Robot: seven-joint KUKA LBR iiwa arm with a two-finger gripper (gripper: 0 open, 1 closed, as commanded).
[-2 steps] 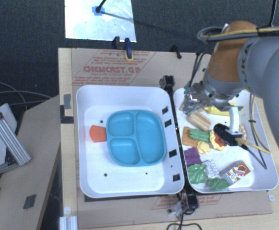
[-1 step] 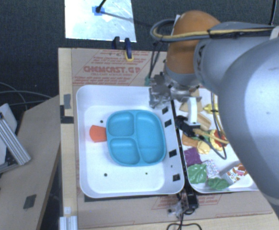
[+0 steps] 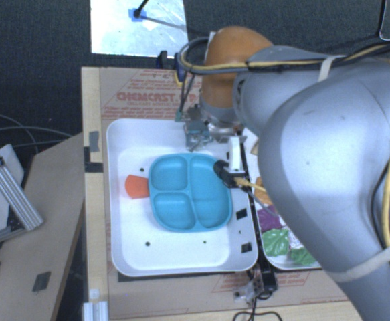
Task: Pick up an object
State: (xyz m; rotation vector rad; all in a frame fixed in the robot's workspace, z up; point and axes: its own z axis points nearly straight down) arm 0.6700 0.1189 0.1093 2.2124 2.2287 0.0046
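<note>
While my claw (image 3: 196, 138) hung over the left bin's (image 3: 124, 246) far edge, just beyond the blue divided plate (image 3: 188, 192), nothing was lifted yet; I could not tell its state. Plate and orange piece (image 3: 136, 186) lay in that bin. My own arm hid most of the right bin (image 3: 281, 263).

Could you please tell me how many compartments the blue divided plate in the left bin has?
4: two at the far side and two at the near side of the blue plate. None look hidden.
</note>
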